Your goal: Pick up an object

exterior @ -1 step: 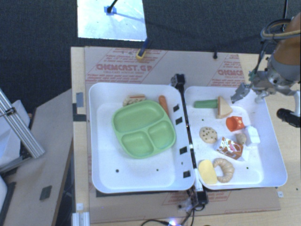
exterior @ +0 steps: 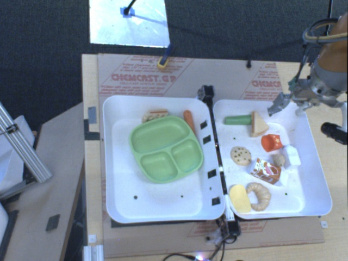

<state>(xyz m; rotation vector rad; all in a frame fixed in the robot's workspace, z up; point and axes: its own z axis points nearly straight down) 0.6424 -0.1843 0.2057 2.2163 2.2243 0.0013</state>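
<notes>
Two shallow white bins are sitting side by side on a bench lined with printed cardboard. The left bin is holding a green divided tray, which is lying slightly turned near the middle of the bin. Just beyond the tray's far edge a slice of toast and an orange carrot-like piece are resting against the bin floor.

The right bin is carrying the loose objects available for picking. At its far end a green cylinder is lying crosswise, touching a tan wedge. Nearer, an orange-red piece is sitting beside a small white block. A round cookie is lying toward the bin's left side. A printed packet is resting near the centre, with a small beige lump just beside it. At the near end a yellow piece and a curled croissant are lying next to each other.

The gripper is hanging over the far right corner of the right bin, above the rim and apart from every object. Its fingers are appearing spread, with nothing between them. The arm's orange band is showing at the right edge of the scene.

A silver panel is lying on the dark floor beyond the bench.
</notes>
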